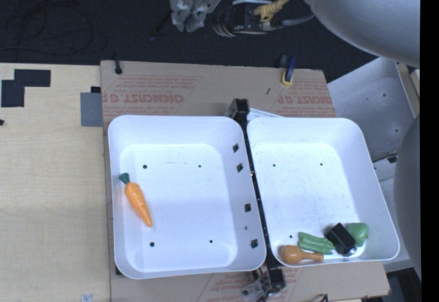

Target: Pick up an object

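Down at the near edge, in the front corner of the right bin (363, 156), 4 small things sit bunched up: a little orange gourd-shaped toy (299, 254), a green bean-pod toy (315, 243), a black block (341, 239) and a green round toy (358, 230). They touch or nearly touch each other and they press close to the bin wall. I think they slid there because the floor of the bin curves up at the sides.

The left bin (171, 129) has just 1 thing in it, a toy carrot (138, 203). It lies flat near the left wall, green top pointing away from me, with lots of bare white floor beside it.

The claw (194, 9) hangs high up at the back, over the dark area behind the tabletop (41, 177), far from both bins. Its fingers point down and nothing is between them. I cannot tell if they are spread or closed, as they look blurry.

Any of these toys would do for the job. My guess is the carrot is the easy pick, since nothing crowds it. The pile in the right corner looks tricky: the wall and the other toys stand in the way of the fingers.

A brown cardboard sheet (206, 91) lies under the bins.
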Action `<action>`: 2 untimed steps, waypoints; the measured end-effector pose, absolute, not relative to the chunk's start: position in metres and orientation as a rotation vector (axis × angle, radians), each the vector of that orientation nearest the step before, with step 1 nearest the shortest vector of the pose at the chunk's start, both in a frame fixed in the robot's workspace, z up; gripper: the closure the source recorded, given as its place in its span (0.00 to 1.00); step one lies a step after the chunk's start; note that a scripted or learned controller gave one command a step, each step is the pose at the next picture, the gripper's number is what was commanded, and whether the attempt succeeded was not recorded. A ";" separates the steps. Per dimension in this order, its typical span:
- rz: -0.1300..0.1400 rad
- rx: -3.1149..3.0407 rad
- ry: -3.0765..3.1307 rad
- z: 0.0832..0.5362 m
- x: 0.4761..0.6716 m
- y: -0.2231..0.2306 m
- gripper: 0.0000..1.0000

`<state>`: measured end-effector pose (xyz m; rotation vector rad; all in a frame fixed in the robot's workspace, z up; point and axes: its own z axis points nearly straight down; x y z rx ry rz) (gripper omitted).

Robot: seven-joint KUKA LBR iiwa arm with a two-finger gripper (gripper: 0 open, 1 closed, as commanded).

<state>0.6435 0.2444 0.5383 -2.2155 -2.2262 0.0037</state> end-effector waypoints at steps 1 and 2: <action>0.026 -2.218 -2.214 0.400 0.643 0.243 1.00; 0.004 -2.219 -2.222 0.418 0.644 0.243 1.00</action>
